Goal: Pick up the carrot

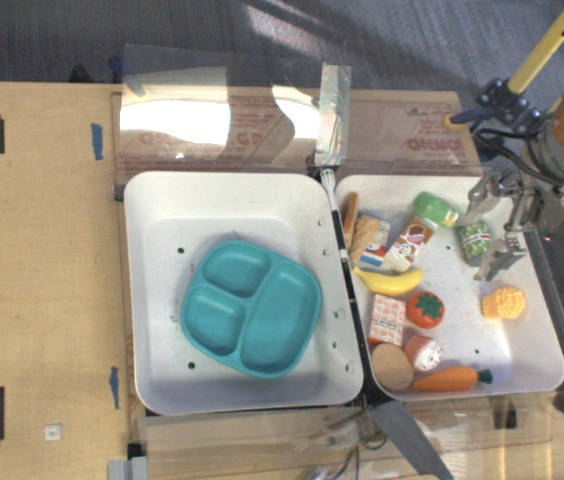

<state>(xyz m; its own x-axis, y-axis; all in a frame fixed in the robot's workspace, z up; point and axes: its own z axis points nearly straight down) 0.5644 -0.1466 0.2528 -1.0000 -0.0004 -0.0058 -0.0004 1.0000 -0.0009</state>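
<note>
The carrot [446,379] is orange with a small green tip and lies flat along the front wall of the right bin [550,360]. My gripper [497,230] hangs at the right bin's far right side, well behind the carrot, with its metal fingers [510,253] spread open. A green-labelled can [474,241] sits right beside the fingers, not gripped between them.
The right bin also holds a banana [392,280], a tomato [426,309], a corn piece [503,302], a green bottle [434,209], small cartons [388,320] and a tan round item [392,366] touching the carrot's left end. A teal divided plate [251,308] lies in the left bin [152,208].
</note>
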